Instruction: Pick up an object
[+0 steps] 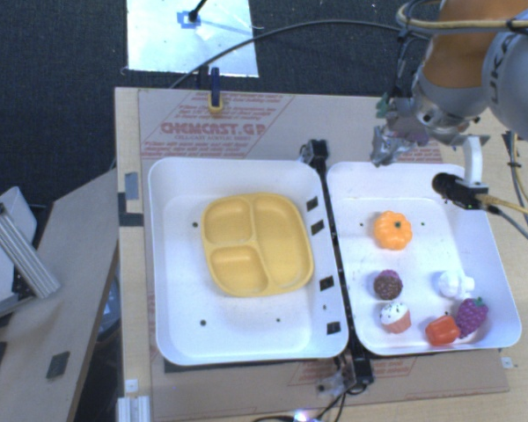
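My gripper (385,150) hangs over the far rim of the right bin (502,262), well above its contents. An orange toy pumpkin (392,230) sits in the middle of that bin, nearest to the gripper. Closer to the front lie a brown-and-pink round toy (387,285), a cupcake toy (394,316), a white toy (453,283), a purple bunch of grapes (473,314) and a red-orange pepper (442,330). Nothing shows between the gripper's tips.
A yellow divided tray (255,243) lies in the left bin (180,323). Black clips line the ridge (328,253) between the two bins. A cardboard sheet (238,126) lies under the bins, with a blue clamp (215,88) at its far edge.
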`<state>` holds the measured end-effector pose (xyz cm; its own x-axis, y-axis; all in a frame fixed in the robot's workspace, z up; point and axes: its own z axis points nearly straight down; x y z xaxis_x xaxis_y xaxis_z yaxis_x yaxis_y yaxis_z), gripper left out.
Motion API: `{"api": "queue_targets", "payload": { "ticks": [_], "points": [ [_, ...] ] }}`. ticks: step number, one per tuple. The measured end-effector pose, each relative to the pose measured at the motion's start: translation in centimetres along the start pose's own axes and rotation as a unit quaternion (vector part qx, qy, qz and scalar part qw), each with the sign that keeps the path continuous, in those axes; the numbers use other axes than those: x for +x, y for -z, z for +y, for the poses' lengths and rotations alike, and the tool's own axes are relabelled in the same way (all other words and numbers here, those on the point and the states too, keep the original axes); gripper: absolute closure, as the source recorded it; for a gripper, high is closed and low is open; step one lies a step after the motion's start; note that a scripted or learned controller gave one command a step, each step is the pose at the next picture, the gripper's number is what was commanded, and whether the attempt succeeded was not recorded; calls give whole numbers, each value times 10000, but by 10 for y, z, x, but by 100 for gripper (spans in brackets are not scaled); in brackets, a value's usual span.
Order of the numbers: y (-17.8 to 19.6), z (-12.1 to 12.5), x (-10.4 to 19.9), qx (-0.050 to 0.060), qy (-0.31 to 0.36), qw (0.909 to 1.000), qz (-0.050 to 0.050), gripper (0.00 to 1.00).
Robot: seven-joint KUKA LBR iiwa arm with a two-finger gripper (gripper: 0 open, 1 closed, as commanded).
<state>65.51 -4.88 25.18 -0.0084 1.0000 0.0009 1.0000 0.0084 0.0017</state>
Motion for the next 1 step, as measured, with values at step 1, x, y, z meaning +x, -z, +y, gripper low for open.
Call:
{"api": "queue_targets", "payload": {
  "ticks": [1],
  "points": [
    [2,1,54,0,7,10000,4,100]
  ]
}}
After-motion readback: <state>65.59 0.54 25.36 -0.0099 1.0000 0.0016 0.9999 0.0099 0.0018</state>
